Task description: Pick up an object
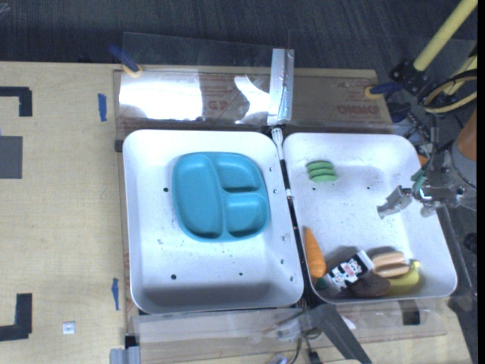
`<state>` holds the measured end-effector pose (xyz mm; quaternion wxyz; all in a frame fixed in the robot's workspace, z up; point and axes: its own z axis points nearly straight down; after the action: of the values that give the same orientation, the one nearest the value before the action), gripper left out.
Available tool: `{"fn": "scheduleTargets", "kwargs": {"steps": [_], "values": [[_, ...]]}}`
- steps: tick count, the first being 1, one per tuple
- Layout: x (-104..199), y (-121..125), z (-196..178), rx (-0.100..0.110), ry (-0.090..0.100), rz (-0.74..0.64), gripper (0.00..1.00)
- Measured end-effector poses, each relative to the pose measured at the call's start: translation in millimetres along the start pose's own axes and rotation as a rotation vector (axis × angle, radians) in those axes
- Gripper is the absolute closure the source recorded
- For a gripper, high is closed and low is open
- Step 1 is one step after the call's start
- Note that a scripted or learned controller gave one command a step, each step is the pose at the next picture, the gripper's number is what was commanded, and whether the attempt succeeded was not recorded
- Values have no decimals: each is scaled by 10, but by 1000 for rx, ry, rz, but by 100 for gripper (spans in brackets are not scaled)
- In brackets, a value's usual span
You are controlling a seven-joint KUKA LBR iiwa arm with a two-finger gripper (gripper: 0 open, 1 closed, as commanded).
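The gripper (394,203) hangs over the right bin (356,146); fingers appear spread and hold nothing. The nearest object, a green ridged piece (322,171), lies alone by the far wall: probably light, rigid plastic. Grasp across its short width.

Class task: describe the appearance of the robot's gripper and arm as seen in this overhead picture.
The gripper is pale grey metal with slim fingers, on a darker grey, boxy wrist. An orange patch of the arm shows at the right edge. Black and yellow cables loop above it.
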<state>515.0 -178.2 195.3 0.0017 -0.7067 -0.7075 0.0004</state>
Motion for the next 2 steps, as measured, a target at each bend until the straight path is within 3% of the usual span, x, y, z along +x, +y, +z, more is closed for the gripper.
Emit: {"fn": "scheduleTargets", "kwargs": {"steps": [1, 2], "values": [[433, -145, -421, -6, -3, -212, 0], [413, 200, 873, 12, 4, -290, 0]]}}
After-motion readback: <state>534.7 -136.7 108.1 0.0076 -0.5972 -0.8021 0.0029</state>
